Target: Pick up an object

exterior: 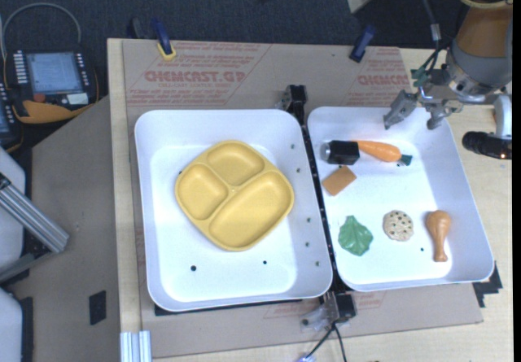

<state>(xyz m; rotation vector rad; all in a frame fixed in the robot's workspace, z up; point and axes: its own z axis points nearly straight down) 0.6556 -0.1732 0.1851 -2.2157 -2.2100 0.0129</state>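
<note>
bins 2 (155,189) (464,189) | plate 1 (234,194) | carrot 1 (378,150) | cookie 1 (397,225) | drumstick 1 (439,233) | leaf 1 (355,236)

At the far left of the frame a handheld control pendant (53,76) with a lit screen lies off the surface (122,149). Blue clamps (163,39) (361,41) grip the brown board (260,67) along the upper edge.

Divided plate (234,194) is sitting in the left bin (155,206). Right bin (460,189) is holding carrot (378,150) at back, cracker (339,181) below it, leaf (355,236), cookie (398,225), drumstick (439,233) lying in front.
</note>
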